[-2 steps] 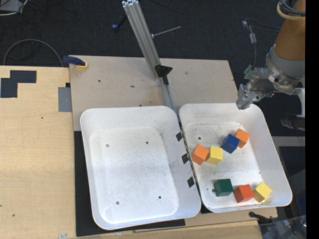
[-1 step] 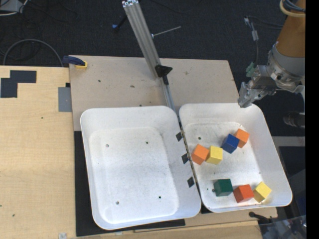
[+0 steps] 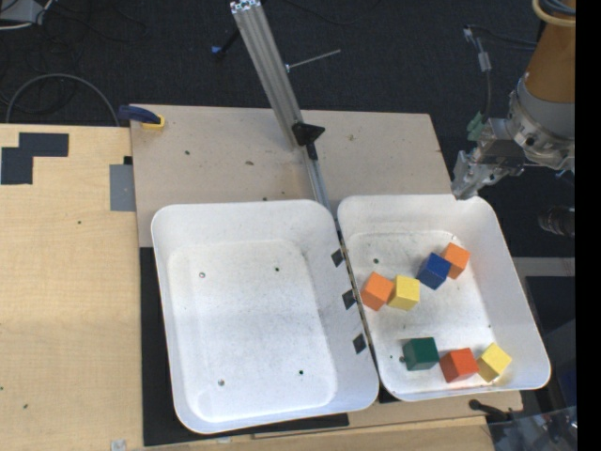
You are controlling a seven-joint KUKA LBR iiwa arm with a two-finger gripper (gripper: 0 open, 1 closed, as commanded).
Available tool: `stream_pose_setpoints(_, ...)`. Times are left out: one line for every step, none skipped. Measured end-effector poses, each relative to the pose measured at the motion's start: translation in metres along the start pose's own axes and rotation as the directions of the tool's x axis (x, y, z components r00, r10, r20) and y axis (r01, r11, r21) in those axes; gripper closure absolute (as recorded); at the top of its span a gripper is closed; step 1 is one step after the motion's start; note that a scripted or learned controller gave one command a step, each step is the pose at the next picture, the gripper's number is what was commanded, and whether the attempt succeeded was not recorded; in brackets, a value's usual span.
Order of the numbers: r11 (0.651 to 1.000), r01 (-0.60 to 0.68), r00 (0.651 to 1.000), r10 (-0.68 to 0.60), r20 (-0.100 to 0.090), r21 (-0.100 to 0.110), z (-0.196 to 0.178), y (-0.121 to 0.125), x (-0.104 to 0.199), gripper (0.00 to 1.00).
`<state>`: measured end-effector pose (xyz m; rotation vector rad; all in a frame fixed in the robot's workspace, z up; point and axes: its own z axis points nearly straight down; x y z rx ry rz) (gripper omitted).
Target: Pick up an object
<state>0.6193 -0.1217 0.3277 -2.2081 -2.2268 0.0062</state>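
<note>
Status — nothing picked yet, by the look of it. End effector hangs above the right bin's far rim; whether its fingers are spread or pressed together cannot be told, and nothing shows between them.

Candidates, all lying in the right bin: blue cube touching an orange block; orange cube against a yellow cube; green cube; red cube beside a yellow block.

Surroundings — left bin, slanted aluminium rail across the worktop. Paired cubes crowd a grasp; green stands freest.

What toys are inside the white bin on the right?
The right white bin holds seven blocks: two orange, two yellow, one blue, one green, one red. Nothing covers them.
</note>
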Motion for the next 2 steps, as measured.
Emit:
stream_pose_setpoints(1.000, 0.004, 1.000, -0.004, 0.000, 0.001, -0.0093, 0.0001, -0.0003, 1.00)
stream_pose_setpoints(1.000, 0.008, 1.000, -0.008, 0.001, 0.001, -0.0188, 0.0003, -0.0004, 1.00)
